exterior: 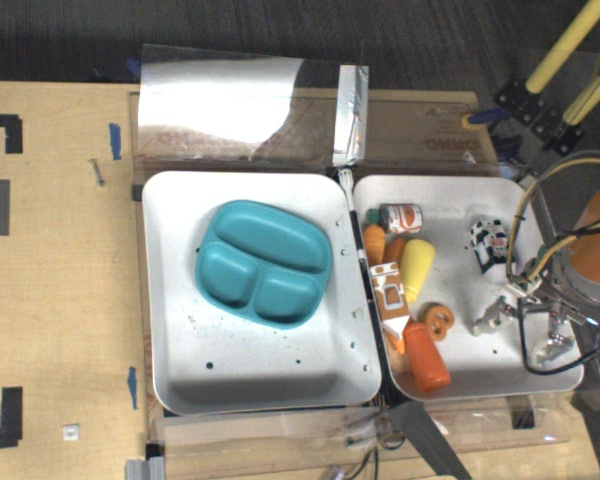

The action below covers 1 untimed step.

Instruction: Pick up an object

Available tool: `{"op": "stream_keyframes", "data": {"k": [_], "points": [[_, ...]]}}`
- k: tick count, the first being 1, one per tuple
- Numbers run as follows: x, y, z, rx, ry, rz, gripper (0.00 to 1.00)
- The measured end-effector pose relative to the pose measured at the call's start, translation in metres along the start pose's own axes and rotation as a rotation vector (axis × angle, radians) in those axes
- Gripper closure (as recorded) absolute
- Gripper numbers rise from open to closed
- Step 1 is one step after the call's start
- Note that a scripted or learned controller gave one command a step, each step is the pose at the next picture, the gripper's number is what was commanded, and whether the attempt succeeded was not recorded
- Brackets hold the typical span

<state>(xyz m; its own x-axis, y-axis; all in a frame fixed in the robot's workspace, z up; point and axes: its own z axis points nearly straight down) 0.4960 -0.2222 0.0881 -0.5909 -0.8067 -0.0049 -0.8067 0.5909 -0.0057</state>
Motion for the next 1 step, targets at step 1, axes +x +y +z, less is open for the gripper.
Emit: {"op": "stream_keyframes", "data": {"k": [1], "points": [[0.0087, 0.0094, -0.1129, 0.004, 0.0, -0.23, 0.0]]}}
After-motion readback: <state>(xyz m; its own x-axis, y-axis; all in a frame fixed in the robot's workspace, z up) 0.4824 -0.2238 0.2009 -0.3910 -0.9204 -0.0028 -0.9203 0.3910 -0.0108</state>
